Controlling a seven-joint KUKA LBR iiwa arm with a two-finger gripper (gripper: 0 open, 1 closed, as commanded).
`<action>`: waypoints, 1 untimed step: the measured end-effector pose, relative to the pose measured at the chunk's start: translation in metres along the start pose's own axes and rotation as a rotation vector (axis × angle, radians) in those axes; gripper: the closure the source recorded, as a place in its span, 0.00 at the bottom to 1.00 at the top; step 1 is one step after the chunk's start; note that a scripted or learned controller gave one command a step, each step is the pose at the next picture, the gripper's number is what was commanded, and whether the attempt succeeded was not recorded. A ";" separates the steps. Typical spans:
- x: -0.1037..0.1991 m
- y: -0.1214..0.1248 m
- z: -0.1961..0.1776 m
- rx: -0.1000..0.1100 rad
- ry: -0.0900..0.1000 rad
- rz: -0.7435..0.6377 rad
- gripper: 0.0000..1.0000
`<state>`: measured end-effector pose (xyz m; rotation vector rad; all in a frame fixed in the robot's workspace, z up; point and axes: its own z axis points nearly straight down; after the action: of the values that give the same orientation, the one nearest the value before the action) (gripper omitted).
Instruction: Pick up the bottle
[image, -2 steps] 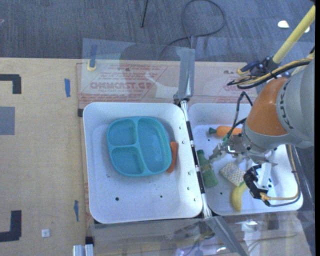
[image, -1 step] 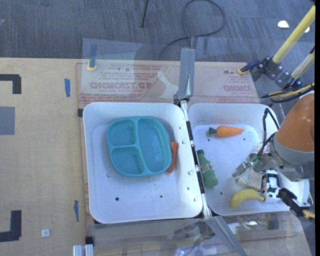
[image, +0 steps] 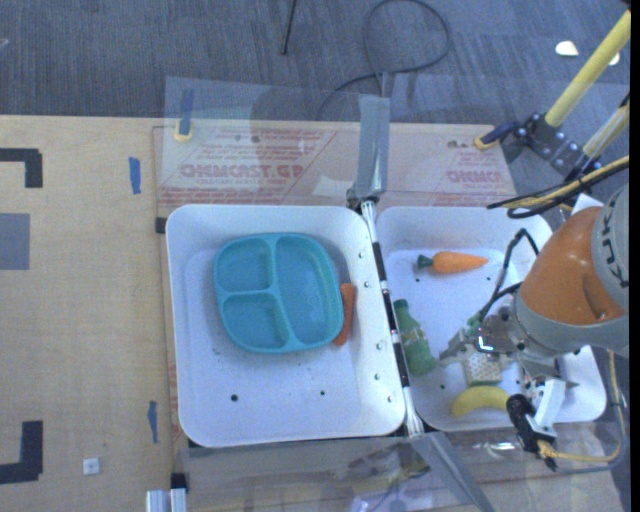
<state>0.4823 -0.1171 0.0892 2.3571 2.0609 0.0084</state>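
A green bottle (image: 411, 337) lies in the right bin (image: 590, 400), close against its left wall, with its cap pointing to the back. The gripper (image: 472, 346) hangs low over the bin's middle, just right of the bottle's lower end, and looks apart from it. The arm's orange band (image: 570, 280) and grey wrist sit above it and hide the bin's right part.
An orange carrot (image: 455, 262) lies at the back of the right bin. A yellow banana (image: 478, 401) lies at its front, with a small pale object (image: 484, 369) just behind it. The left bin (image: 200, 400) holds a blue divided plate (image: 278, 292) and an orange piece (image: 346, 312) beside it.
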 end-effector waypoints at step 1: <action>0.012 0.000 -0.001 -0.007 -0.004 -0.653 0.00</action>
<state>0.4843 -0.1054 0.0902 1.5673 2.7000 0.0055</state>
